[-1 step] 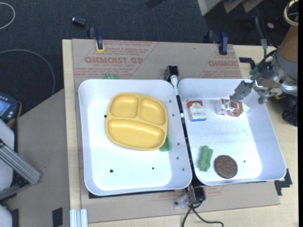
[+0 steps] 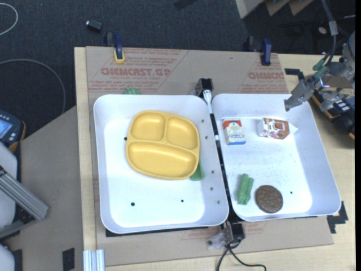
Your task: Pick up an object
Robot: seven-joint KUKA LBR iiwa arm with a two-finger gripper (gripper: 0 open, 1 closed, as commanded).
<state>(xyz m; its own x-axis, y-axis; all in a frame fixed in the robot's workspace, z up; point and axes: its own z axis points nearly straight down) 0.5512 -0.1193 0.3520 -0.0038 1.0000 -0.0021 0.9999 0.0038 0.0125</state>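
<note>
The right bin point(image 2: 316, 168) holds several small things. A red, white and blue carton point(image 2: 233, 132) lies near its back left. To the carton's right lies a white and brown packet point(image 2: 273, 128). A green pod-like piece point(image 2: 244, 188) and a round brown patty point(image 2: 268, 199) sit near the front. My gripper point(image 2: 295, 99) hangs over the bin's back right corner, up and to the right of the packet, apart from it. Nothing shows in its grasp.
The left bin point(image 2: 113, 196) bears a yellow divided plate point(image 2: 163, 144), with a green piece point(image 2: 197, 173) tucked at the plate's front right edge. Another green bit point(image 2: 131, 91) lies behind that bin. Clamps point(image 2: 118, 48) hold the board at the back. Arm hardware point(image 2: 335, 89) crowds the right edge.
</note>
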